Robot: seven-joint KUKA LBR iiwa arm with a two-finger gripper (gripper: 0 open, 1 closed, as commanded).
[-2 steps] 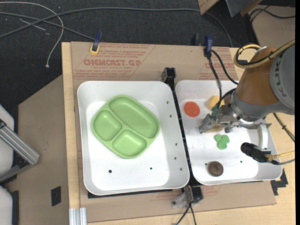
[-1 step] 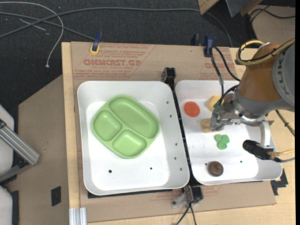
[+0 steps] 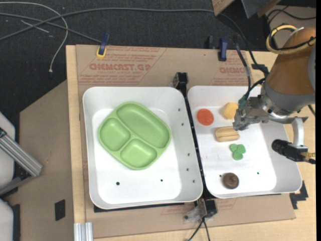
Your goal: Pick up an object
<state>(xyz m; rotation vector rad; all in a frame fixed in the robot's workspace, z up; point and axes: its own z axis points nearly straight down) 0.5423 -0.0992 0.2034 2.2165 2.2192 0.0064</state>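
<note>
Left white bin (image 3: 95,185) holds a green 3-compartment plate (image 3: 134,134), sitting toward the bin's upper middle. Both bins rest on a cardboard sheet (image 3: 75,94) w/ red print. 2 blue clamps (image 3: 104,44) at its top edge. Black clip (image 3: 180,79) btwn bins at top. White cables (image 3: 35,19) on dark floor, upper left.

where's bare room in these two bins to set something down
Left bin: bare floor along the near edge and near-right corner, below the green divided plate. Right bin: bare patch near-left between the green piece and brown piece. Crowded at the far end: red piece, yellow piece, tan piece, gripper.
</note>
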